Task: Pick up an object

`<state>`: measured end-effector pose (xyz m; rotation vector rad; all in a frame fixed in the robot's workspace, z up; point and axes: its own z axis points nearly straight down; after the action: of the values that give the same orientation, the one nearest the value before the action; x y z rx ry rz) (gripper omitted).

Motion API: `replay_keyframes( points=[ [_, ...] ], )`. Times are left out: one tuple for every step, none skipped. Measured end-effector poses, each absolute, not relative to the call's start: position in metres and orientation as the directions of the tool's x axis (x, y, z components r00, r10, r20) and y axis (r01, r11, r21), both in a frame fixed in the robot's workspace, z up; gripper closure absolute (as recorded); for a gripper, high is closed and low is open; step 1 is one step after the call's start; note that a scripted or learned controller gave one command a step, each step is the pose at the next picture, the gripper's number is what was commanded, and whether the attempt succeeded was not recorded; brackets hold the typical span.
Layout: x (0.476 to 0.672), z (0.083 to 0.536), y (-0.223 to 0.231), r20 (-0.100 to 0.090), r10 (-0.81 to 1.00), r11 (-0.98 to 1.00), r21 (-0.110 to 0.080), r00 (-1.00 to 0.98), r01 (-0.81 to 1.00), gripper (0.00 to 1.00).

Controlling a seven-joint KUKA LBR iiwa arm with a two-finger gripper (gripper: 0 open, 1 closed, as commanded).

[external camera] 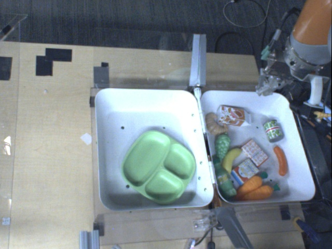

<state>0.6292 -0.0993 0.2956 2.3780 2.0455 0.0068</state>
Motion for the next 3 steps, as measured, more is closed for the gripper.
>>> replay_keyframes(
  points=[
    [0.611,0.328,-0.068,0.001,0.977,-0.215,0.006,0.215,0.976,1.00],
    [0.630,0.277,-0.053,0.000,0.998,-0.066,0.005,0.066,0.998,1.00],
    [0.632,0.289,-0.052,0.000,0.998,-0.060,0.010,0.060,0.998,1.00]
  ],
)
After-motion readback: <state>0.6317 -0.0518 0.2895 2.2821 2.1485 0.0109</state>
